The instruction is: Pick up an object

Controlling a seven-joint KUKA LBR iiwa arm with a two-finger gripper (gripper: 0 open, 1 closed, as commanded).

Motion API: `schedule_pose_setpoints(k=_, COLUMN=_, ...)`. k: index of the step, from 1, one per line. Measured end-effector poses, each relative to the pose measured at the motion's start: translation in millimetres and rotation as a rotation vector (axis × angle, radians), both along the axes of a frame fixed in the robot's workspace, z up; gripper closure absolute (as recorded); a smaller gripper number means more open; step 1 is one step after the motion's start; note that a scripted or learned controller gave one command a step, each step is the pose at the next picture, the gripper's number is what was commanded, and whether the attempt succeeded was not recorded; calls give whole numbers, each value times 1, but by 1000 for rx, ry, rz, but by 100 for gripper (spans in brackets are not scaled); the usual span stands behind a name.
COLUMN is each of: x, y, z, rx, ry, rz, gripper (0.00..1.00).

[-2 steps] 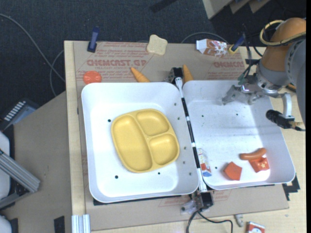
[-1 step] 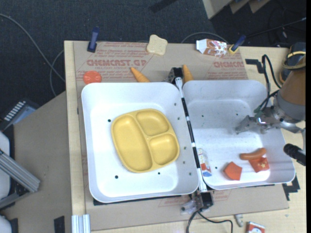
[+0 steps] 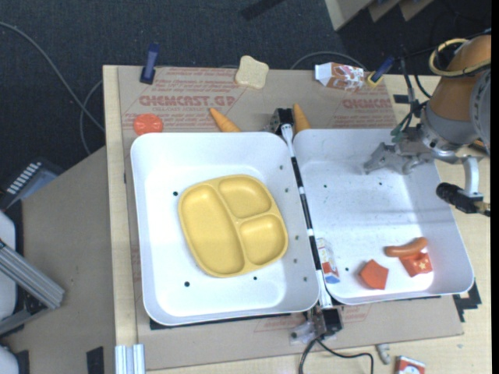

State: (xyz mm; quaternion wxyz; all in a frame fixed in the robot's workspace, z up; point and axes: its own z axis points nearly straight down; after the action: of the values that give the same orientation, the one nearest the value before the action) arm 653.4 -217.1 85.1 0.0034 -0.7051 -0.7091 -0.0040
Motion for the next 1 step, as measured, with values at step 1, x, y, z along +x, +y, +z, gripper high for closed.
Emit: schedule_pose_setpoints(k=1, x=0, y=-3, z=11, rx=-9, ry=-3, rz=0, gripper=100)
